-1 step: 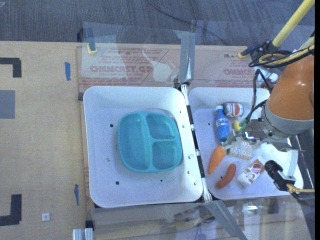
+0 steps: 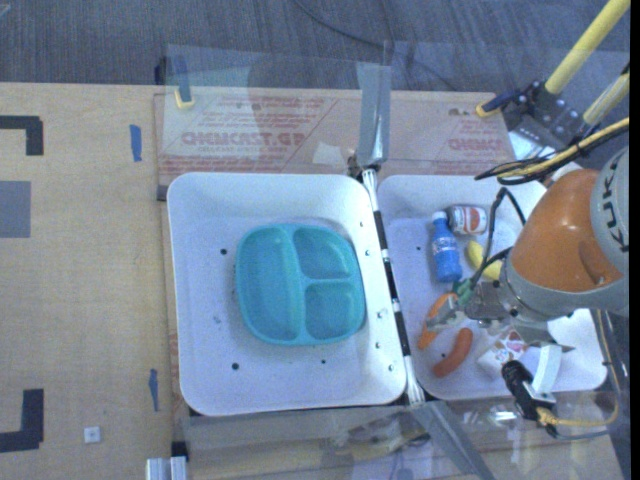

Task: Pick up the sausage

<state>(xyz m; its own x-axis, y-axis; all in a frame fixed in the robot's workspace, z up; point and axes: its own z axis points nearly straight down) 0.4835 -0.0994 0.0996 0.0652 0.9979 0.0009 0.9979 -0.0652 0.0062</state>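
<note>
Two white bins sit on a wooden bench; in the right bin (image 2: 590, 363), near its front edge, the sausage (image 2: 452, 352) lies just below my gripper (image 2: 462, 306), which I should lower squarely across its middle; finger spread I cannot tell.

Faint red "CHEMCAST GP" lettering on the clear sheet (image 2: 262, 128) behind the bins.

Grey arm (image 2: 610, 198), orange band (image 2: 560, 238), black cables, metallic pincer (image 2: 470, 303)
</note>
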